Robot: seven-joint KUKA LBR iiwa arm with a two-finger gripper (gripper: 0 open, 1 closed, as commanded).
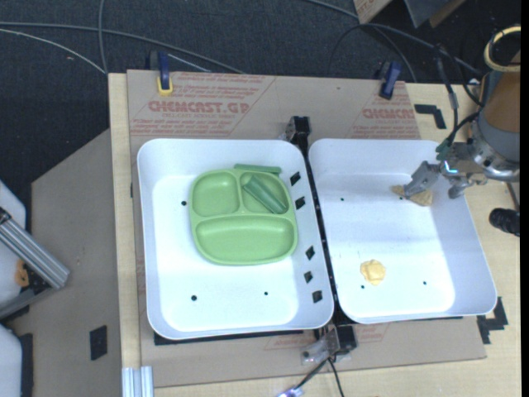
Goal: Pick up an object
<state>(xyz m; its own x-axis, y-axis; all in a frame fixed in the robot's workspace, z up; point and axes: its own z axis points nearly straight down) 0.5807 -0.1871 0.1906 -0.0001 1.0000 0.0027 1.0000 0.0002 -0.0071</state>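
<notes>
The gripper [436,180] hangs over the right bin [463,246], fingers spread — its left finger touching a tan lump [417,194] whose long axis I cannot tell.

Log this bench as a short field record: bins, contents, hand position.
left bin: shallow white bin holding a green divided plastic plate
plate contents: a green oblong piece in the upper right compartment
right bin: holds a small yellow lump near the front and a small tan object at the back
hand: over the right bin's back right, next to the tan object
</notes>
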